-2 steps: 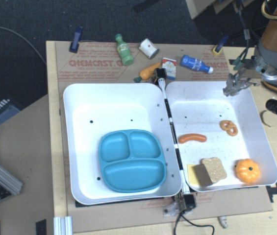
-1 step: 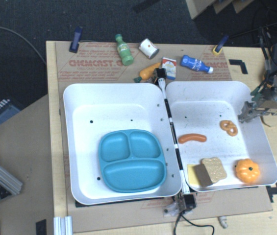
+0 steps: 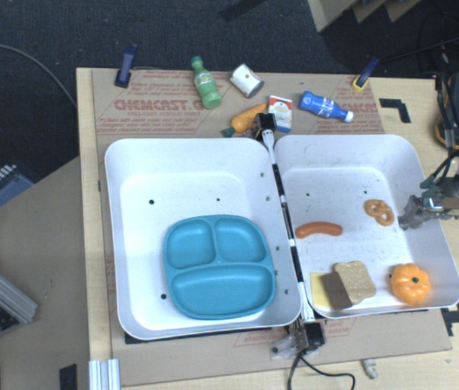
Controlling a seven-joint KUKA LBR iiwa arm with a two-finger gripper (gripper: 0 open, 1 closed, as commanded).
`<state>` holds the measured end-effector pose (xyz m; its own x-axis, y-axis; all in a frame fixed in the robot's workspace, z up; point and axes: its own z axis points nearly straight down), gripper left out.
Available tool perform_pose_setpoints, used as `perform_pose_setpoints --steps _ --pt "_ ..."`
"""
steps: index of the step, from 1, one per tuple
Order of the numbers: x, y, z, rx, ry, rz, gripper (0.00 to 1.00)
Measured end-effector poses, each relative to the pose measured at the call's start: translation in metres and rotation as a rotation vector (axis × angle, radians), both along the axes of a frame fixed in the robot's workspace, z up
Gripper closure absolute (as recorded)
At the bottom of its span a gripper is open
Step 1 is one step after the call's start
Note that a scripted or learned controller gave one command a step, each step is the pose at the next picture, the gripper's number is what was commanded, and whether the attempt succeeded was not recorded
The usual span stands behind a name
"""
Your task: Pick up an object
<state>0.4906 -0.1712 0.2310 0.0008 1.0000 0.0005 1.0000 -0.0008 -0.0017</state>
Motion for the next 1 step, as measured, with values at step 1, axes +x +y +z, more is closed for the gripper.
perform_pose_setpoints --steps 1 --pt "0.0644 0.0357 0.0141 0.0 -0.004 0.004 1.0"
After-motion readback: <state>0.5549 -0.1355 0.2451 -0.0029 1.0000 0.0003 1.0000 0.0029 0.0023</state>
